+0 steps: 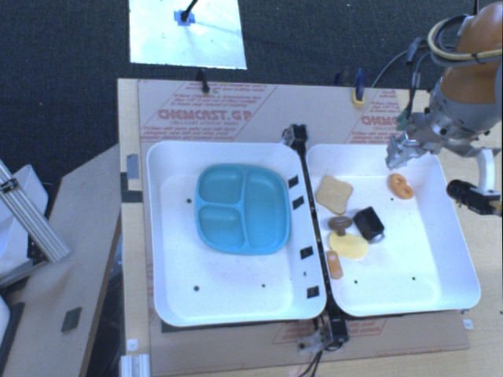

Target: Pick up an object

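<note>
1. The gripper (398, 154) hangs over the right bin (440, 281) near its far edge, toward the far right corner. Whether its jaws are wide or narrow cannot be told from this slant; nothing shows between them.
2. The nearest candidate is the small orange ring-shaped piece (402, 185), a toy doughnut or pretzel by its look. It lies just beside the gripper, toward the bin's near edge, apart from it and flat on the floor. Being roughly round, it offers no strong long axis.
3. The other pieces sit further toward the divider between the bins: a tan toast slice (334, 194), a black block (368, 223) lying askew, a small brown piece (340, 225) touching a yellow lemon-like piece (349, 247), and a short orange stick (335, 266) close to the divider.
4. The bin floor is smooth white plastic, so a low, light ring would likely slide if nudged.
5. Room looks good: the ring stands well apart from the cluster and from the right wall.
6. The left bin (177, 289) carries a blue divided plate (240, 209).
</note>
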Robot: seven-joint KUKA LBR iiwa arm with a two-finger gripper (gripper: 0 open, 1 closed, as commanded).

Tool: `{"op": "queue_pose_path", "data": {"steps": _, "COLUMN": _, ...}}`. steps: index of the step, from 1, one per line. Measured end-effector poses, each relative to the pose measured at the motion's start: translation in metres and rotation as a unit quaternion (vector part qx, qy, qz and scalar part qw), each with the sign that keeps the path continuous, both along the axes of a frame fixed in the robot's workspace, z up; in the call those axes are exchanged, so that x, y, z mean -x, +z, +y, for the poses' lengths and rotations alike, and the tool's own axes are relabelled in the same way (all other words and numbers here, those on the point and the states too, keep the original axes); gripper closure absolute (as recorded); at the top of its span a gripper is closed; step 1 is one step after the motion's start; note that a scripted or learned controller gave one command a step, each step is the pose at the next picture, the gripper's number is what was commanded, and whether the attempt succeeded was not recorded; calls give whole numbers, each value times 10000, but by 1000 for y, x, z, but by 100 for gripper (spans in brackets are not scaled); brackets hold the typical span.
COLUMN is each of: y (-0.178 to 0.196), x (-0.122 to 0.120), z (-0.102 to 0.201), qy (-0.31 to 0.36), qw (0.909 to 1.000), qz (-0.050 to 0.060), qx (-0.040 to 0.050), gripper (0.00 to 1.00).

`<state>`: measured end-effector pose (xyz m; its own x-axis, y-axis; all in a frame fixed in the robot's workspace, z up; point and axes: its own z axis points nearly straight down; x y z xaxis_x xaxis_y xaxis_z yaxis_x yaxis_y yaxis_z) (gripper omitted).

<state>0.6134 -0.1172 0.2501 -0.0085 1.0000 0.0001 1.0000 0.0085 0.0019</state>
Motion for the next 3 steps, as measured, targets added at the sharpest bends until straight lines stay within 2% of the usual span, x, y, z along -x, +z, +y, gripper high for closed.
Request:
{"op": "queue_pose_path", "data": {"steps": 2, "y": -26, "x": 28, "z": 105, "qy": -4, "qw": 10000, "qz": 14, "qx": -3, "gripper": 100}}
{"op": "queue_pose_path", "data": {"steps": 3, "y": -22, "x": 40, "z": 168, "qy": 15, "qw": 10000, "qz": 11, "qx": -12, "gripper": 100}}
